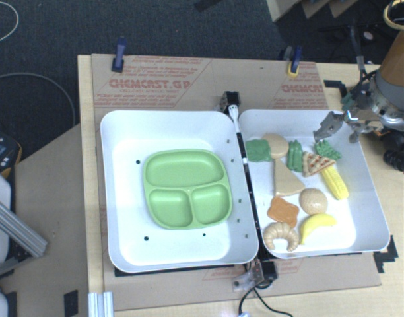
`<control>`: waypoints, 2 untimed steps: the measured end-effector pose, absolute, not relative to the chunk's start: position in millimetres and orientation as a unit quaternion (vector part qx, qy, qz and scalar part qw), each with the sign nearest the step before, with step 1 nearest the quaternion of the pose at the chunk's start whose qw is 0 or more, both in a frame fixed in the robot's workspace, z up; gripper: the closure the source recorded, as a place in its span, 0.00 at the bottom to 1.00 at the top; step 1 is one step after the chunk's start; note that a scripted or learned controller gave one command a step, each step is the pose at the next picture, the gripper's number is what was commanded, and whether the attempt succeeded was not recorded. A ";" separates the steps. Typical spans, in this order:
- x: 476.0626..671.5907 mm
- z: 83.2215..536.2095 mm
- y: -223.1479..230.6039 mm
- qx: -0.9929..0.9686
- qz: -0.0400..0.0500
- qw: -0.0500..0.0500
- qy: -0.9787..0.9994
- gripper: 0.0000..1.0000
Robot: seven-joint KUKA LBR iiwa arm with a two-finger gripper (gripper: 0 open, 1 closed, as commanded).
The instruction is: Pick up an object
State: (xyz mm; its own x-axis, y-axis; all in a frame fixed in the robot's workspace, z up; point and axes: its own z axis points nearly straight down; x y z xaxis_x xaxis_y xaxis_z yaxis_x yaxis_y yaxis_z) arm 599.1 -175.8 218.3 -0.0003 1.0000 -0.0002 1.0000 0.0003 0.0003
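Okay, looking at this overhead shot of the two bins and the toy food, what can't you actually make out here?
- The gripper, camera view: too small and blurred to tell its state.
- The arm: cut off by the right edge.
- The pale flat piece in the right bin: partly covered by neighbouring toys, so its shape is unclear.
- The board lettering: partly hidden by the left bin.
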 end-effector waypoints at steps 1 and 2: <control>551.8 78.5 -106.3 0.706 -0.001 -0.005 0.708 0.00; 475.7 84.0 -117.0 0.709 -0.002 -0.004 0.706 0.00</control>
